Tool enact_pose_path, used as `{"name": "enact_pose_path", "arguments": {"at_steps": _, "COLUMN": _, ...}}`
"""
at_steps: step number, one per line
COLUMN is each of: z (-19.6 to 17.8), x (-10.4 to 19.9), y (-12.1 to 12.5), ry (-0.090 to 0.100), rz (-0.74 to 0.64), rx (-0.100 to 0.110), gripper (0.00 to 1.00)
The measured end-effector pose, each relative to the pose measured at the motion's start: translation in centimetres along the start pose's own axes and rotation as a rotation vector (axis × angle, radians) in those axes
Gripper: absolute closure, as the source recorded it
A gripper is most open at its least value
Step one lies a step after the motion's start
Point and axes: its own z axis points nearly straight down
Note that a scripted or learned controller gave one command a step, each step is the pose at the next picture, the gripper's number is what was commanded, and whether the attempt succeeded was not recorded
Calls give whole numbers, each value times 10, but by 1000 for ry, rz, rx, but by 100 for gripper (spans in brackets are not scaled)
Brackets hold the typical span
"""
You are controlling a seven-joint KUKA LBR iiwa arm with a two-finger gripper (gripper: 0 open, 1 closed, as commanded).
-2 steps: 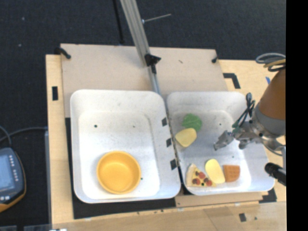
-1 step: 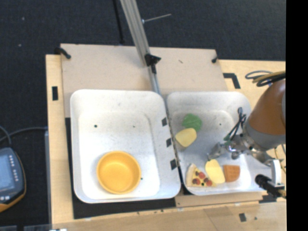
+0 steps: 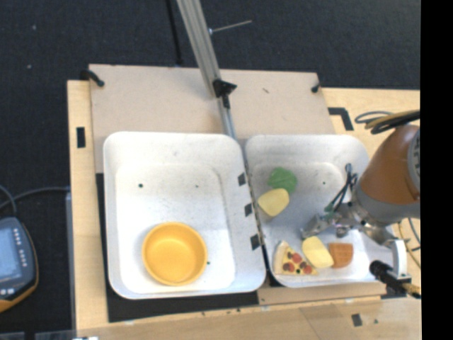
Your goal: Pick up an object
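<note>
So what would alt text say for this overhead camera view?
A grey-and-orange robot arm reaches from the right, its gripper low in the right white bin among toy foods: green piece, pale yellow piece, pizza slice. The left bin holds a yellow bowl.

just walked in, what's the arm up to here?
The KUKA arm reaches from the right into the right bin, its pincer low over the bin floor beside a pale yellow piece and an orange piece. Nothing is visibly held. A green item and another yellowish piece lie farther back. The left bin holds a yellow bowl.
</note>
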Motion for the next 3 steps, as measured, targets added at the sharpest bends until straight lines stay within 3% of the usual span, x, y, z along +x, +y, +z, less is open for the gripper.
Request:
{"name": "enact_pose_path", "arguments": {"at_steps": 1, "z": -11, "x": -1, "y": 1, "ry": 0, "rz": 5, "rx": -5, "gripper": 100}}
{"name": "enact_pose_path", "arguments": {"at_steps": 3, "z": -107, "x": -4, "y": 20, "ry": -1, "rz": -5, "rx": -6, "gripper": 100}}
